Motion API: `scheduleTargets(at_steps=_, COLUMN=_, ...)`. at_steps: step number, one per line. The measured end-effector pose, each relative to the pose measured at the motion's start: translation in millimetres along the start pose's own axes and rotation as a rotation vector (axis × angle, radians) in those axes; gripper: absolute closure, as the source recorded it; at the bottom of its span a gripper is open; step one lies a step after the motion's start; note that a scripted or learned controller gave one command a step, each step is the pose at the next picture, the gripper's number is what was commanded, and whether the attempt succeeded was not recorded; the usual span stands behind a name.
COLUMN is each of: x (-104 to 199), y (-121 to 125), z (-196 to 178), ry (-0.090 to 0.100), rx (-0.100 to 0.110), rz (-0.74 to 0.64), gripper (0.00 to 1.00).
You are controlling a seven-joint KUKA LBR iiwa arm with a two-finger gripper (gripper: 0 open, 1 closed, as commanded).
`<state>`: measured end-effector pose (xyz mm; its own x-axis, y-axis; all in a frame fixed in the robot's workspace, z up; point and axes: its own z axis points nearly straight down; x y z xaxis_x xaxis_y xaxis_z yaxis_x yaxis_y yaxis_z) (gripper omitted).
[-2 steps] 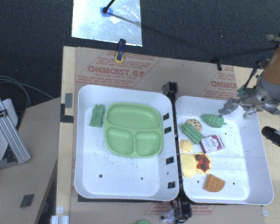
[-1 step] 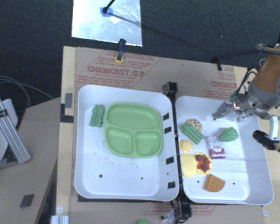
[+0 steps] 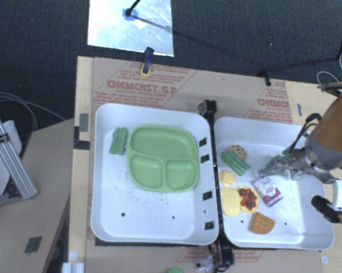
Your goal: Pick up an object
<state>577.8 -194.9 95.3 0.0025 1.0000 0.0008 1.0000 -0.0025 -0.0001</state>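
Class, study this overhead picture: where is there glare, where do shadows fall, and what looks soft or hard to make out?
Camera view: glare washes out the shiny sheet on the dark floor; even light gives the green divided plate only a faint shadow; the gripper looks soft, its fingers unreadable; the small packet print is illegible.

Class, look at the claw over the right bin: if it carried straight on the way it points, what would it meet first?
Probably the small red-and-white packet, lying just below-left of the claw; depth is uncertain from this single view.
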Motion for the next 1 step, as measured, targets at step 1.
scheduleTargets(at_steps=1, x=-1.2, y=-41.9, z=11.7, ry=0.0, rx=0.002, rz=-0.002, gripper=0.0)
